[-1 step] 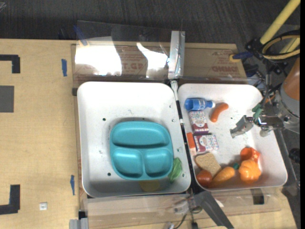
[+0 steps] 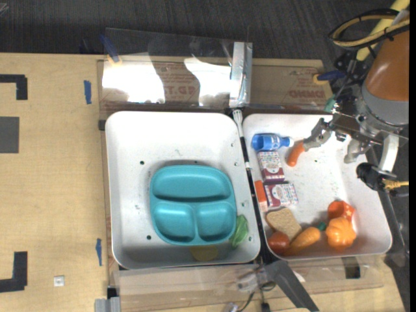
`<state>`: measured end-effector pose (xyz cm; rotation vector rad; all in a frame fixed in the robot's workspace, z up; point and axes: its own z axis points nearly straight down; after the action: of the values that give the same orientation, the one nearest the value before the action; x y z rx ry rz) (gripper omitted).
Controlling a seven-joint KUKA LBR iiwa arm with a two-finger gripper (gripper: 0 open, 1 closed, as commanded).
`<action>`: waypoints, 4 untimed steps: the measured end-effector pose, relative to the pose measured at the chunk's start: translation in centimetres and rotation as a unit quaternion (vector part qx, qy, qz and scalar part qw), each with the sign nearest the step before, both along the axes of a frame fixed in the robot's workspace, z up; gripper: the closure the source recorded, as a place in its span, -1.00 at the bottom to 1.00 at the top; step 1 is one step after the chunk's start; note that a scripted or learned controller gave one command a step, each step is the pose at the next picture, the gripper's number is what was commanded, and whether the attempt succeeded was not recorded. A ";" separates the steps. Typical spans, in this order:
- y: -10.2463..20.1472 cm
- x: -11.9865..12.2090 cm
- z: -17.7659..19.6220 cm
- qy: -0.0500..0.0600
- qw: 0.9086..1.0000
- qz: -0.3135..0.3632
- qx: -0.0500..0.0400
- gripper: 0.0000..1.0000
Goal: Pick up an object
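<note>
My gripper (image 2: 337,143) hangs over the upper right part of the right bin (image 2: 383,229), below the orange band on the arm. Its two fingers stand apart, open, with bare bin floor showing between them. A small orange piece (image 2: 294,153) lies just left of and below the left fingertip (image 2: 317,135), outside the fingers. Further left, against the bin's left side, lie a blue bottle (image 2: 269,141) and two printed packets (image 2: 272,164) (image 2: 281,194). At the bin's front sit a bread slice (image 2: 283,220), a tomato (image 2: 279,241), a carrot (image 2: 305,238) and an orange pepper (image 2: 340,229).
The left bin (image 2: 123,174) holds a teal divided plate (image 2: 192,202) with a green piece (image 2: 240,229) at its right corner. A clear taped panel (image 2: 175,77) stands behind the bins. Cables (image 2: 364,28) loop at the top right near the arm.
</note>
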<state>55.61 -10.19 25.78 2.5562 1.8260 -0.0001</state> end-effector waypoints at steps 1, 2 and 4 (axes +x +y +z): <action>-3.1 5.0 -11.3 0.007 0.999 0.036 0.001 -1.00; -5.9 3.2 -16.5 0.002 0.991 0.134 0.001 -1.00; -7.5 10.5 -17.3 0.014 0.992 0.122 0.002 -1.00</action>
<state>66.06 -17.73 8.51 2.3279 2.1371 -0.0329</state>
